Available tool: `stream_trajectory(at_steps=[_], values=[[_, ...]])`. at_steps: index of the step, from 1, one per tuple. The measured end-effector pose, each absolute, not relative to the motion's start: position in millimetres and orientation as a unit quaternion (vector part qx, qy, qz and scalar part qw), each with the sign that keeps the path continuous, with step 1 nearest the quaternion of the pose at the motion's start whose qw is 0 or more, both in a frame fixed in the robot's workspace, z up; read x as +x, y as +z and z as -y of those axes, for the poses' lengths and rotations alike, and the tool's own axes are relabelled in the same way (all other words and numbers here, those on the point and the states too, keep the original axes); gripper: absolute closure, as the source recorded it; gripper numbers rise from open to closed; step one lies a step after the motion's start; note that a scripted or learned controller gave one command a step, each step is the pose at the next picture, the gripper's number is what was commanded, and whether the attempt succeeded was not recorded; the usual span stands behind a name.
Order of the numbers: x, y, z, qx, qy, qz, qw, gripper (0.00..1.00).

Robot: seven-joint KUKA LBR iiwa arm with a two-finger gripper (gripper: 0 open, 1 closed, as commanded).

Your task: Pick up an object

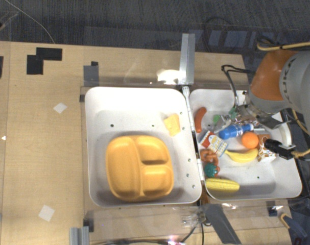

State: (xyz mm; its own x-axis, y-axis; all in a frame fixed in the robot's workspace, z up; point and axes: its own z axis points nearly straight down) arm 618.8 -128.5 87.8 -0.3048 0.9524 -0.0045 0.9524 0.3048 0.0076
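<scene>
The blue bottle [235,131] is lying on its side near the middle of the right bin [285,185], and it looks like the likeliest thing to pick, since the gripper [242,115] is hanging just at its twelve o'clock, close above the pile. Whether the claw is apart or together I cannot tell; cables and the grey wrist are hiding it. To do this step well, the arm should be coming straight down over the bottle's body and closing across its narrow width, not along its length, so it is not rolling away. Crowding is the main trouble: an orange ball [250,140] is sitting just at the bottle's four o'clock, a banana [241,156] is lying below that, and a red-and-white packet [214,143] is resting at its eight o'clock, so a finger could be landing on a neighbour instead. A red sausage-shaped piece [199,118] is lying at ten o'clock near the bin wall, and a yellow corn cob [222,185] at six o'clock, well apart. The left bin [101,101] is holding a yellow divided tray [138,166] and a small yellow scrap [172,124], none of it in the way.
</scene>
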Motion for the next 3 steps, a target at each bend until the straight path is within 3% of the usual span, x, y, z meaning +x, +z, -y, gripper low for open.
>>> stream_trajectory(at_steps=[1, 2, 3], values=[[622.9, 103, 127, 0.587, 0.0043, -0.810, 0.010, 1.00], [622.5, 102, 127, 0.587, 0.0039, -0.810, 0.009, 0.00], [646.7, 87, 99, 0.524, 0.0020, -0.852, 0.004, 0.00]])
